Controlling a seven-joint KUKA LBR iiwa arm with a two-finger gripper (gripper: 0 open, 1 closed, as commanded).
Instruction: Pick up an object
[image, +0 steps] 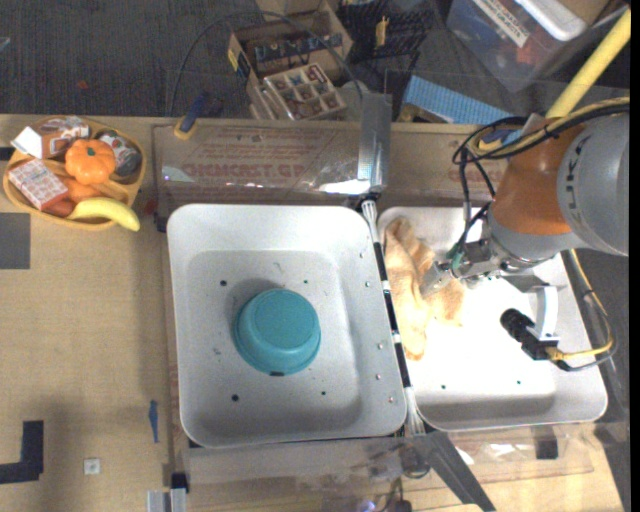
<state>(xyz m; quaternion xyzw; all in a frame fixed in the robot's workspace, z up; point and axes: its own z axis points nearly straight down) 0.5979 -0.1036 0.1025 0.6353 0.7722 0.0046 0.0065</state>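
Gripper sits low in the right bin, tip pressed at the tan cloth, likely placed for a grasp. Cannot tell whether it has caught any fabric. Cloth lies just left of the tip, against the bin's left wall: pale tan, crumpled, limp, elongated. Teal bowl well left, upside down in the left bin.

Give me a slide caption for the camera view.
Gripper at tan cloth in right bin; teal bowl in left bin.
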